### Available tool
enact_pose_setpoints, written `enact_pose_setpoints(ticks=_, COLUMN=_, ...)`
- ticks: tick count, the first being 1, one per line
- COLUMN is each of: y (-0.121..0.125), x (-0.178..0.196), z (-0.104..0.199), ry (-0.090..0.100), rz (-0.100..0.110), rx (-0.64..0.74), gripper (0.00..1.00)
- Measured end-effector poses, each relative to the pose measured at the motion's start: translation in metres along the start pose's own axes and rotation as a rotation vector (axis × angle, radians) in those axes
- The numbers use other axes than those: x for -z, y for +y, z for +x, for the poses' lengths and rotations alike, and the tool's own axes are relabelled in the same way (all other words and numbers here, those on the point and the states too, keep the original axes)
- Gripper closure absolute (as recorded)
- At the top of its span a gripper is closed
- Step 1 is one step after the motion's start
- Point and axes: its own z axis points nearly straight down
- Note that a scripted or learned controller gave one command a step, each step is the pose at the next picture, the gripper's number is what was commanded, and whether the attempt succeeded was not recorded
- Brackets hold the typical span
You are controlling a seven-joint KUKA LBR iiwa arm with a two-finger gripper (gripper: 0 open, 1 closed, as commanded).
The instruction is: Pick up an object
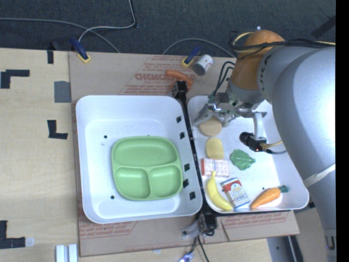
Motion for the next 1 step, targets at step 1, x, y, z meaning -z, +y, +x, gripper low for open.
enact_pose_setpoints(ticks=1, y=0.0, x=0.0, z=-0.0011, ry=-0.001, rz=0.0, rx=0.0, gripper=0.0)
